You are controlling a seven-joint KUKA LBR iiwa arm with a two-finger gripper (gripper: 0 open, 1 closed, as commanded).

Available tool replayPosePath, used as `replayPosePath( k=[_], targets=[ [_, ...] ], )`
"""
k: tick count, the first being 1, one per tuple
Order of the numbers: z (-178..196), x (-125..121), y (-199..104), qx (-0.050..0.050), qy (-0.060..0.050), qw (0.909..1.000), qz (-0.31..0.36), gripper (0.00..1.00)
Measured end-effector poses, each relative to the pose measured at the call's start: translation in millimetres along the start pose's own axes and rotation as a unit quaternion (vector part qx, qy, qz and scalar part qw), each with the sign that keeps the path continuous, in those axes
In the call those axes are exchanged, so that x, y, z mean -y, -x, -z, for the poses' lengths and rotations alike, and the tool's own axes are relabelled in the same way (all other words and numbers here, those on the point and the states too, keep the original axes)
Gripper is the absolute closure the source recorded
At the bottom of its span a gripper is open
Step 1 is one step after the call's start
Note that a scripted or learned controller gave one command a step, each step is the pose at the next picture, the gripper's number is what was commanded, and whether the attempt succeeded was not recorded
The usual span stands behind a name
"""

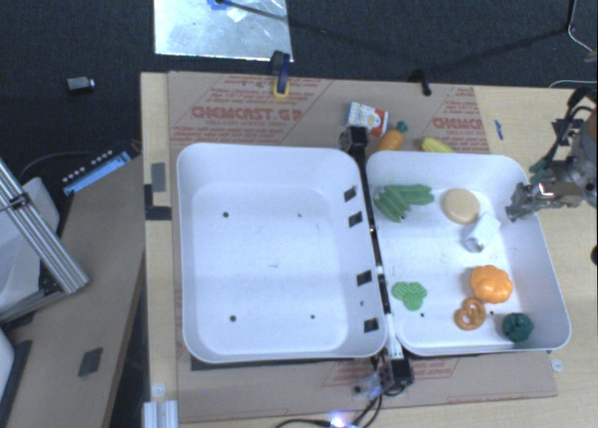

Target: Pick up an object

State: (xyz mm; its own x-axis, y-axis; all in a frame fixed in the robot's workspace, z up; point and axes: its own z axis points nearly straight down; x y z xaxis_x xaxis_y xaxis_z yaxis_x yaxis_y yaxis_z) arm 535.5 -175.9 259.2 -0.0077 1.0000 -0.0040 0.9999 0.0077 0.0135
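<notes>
The right bin (537, 267) holds several small objects: a green bean pod bunch (404, 200), a beige round bun (460, 205), a white piece (480, 233), an orange pumpkin (491, 283), a brown pretzel (470, 314), a dark green broccoli (517, 326) and a light green leaf (408, 294). My gripper (525, 200) hangs over the right bin's far right rim, to the right of the bun and the white piece. Nothing shows in its grasp.
The left bin (192, 230) lies beside the right one, with a black hinged divider (372, 249) between them. Behind the bins on the cardboard lie a small carton (364, 116), a carrot (391, 139), a yellow item (435, 146) and a yellow-blue clamp (279, 76).
</notes>
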Motion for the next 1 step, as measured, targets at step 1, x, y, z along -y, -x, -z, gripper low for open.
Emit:
replayPosePath(
  k=[1],
  targets=[
    [228.5, -21.3, -32.0, 0.001, 0.004, 1.0, 0.0, 1.0]
  ],
)
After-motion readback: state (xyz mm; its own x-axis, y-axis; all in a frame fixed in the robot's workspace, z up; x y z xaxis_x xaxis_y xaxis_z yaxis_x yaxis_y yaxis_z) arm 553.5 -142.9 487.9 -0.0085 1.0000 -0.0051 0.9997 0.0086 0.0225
